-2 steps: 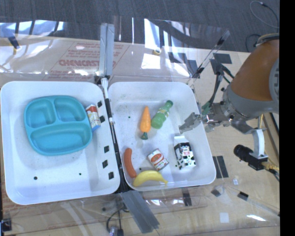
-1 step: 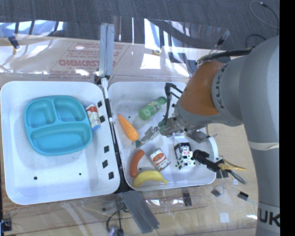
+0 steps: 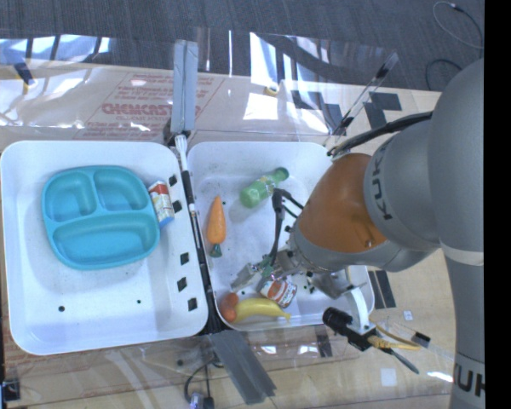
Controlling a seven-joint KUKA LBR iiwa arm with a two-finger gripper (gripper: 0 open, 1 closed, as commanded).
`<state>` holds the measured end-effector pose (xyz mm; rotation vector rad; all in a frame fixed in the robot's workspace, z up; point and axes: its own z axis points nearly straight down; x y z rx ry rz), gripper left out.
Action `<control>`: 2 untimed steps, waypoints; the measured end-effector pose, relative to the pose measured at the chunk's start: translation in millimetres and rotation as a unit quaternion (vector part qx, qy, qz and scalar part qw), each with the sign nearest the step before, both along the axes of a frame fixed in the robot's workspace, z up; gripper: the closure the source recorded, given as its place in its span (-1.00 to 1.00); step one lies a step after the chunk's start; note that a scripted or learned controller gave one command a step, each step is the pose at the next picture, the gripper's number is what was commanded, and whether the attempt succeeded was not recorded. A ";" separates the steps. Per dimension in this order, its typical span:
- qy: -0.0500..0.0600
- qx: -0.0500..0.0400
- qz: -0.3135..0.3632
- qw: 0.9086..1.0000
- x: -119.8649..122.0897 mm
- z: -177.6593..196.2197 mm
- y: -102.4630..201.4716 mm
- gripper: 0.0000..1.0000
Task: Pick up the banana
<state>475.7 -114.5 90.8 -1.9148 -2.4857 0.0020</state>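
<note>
Nearest us, the banana (image 3: 260,309) lies at the right bin's (image 3: 238,156) front wall, touching an orange fruit (image 3: 228,307); a can (image 3: 279,290) crowds it. End effector (image 3: 268,273) state: we cannot tell.

Yellow banana (image 3: 260,310) lying flat (right bin's near edge).

Bright, even overhead light — both shallow white plastic bins (image 3: 34,313) look nearly washed out. Streaky glare crosses the clear plastic sheeting (image 3: 238,92) behind them. Shadows are soft — focus slightly soft throughout.
</note>
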 end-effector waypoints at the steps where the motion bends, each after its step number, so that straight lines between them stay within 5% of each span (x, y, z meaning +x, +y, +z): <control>1: -0.002 0.000 0.097 0.995 36.3 0.9 -2.5 -1.00; 2: -0.002 -0.001 0.131 0.991 72.5 1.1 -69.9 -1.00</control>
